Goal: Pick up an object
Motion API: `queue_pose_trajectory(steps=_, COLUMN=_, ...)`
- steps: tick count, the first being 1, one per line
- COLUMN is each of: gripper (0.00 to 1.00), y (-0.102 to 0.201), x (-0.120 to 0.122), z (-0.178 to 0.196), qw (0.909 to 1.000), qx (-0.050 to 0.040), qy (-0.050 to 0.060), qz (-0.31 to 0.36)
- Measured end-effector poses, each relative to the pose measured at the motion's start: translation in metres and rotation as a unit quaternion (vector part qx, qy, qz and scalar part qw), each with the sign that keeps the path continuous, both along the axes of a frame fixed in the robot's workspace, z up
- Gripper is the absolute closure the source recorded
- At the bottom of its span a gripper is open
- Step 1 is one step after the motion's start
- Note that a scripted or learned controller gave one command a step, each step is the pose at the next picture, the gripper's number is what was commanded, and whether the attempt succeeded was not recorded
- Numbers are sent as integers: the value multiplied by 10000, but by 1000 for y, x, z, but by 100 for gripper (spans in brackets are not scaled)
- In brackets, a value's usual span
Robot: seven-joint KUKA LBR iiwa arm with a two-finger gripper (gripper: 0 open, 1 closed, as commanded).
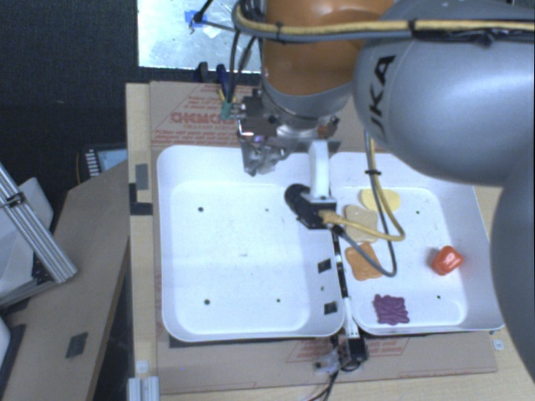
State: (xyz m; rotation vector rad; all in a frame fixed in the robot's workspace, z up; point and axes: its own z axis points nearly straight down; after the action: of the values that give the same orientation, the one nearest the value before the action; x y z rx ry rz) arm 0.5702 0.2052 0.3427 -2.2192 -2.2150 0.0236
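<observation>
Red-orange chunk (pixel 446 260) sits in right bin (pixel 456 312), near right wall, well apart from other stuff. Looks small, light, hard-ish, maybe smooth; best grab across its middle. Purple bumpy piece (pixel 390 308) near front looks soft, flat, harder to pinch. Yellow (pixel 380 200) + tan (pixel 361 217) + orange flat shapes (pixel 363 263) near middle wall, under cable. Left bin (pixel 192 316) has just small dark dots. Gripper (pixel 262 159) hangs over left bin's back edge; open or closed: can't tell.

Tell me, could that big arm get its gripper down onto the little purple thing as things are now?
Probably yes. The purple object lies alone near the front of the right bin, with nothing on top of it. The gripper hangs over the left bin's back edge, so it would have to cross over.
</observation>
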Motion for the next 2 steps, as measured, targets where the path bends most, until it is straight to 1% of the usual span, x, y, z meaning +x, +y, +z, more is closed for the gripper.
queue_pose_trajectory(steps=1, gripper=100, y=-63, x=-75, z=50, qw=9999, qx=38, qy=-98, qz=-3)
queue_pose_trajectory(steps=2, gripper=100, y=-41, x=-84, z=95, qw=9999, qx=42, qy=-99, qz=36)
